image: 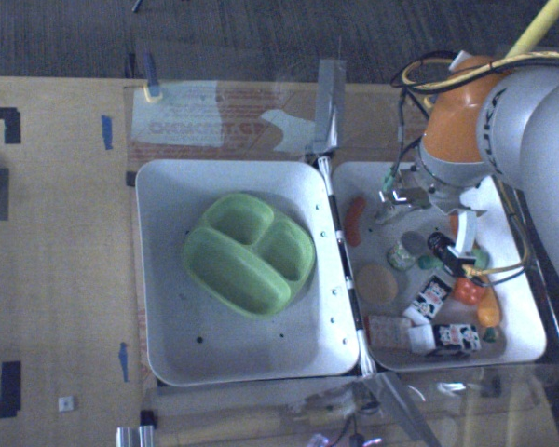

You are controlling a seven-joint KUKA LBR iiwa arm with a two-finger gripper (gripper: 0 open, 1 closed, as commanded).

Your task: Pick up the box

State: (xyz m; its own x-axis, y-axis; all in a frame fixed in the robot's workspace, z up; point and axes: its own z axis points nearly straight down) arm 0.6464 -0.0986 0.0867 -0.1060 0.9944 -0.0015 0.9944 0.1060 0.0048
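Observation:
Several small boxes lie at the front of the right bin [531, 343]: a black-and-white patterned box [431, 298], a second patterned box [457, 337] lying flat, and a pale pinkish box [388, 329] near the front left corner. My gripper [402, 201] hangs over the back part of the right bin, below the orange-banded wrist [458, 138]. It sits well behind the boxes and apart from them. Nothing shows between its fingers.
The right bin also holds a red sausage-shaped item [354, 220] by its left wall, a tan round item [380, 285], a small clear-green piece [401, 255] and orange-red toys [473, 296]. A green divided plate [250, 254] lies in the left bin [168, 343].

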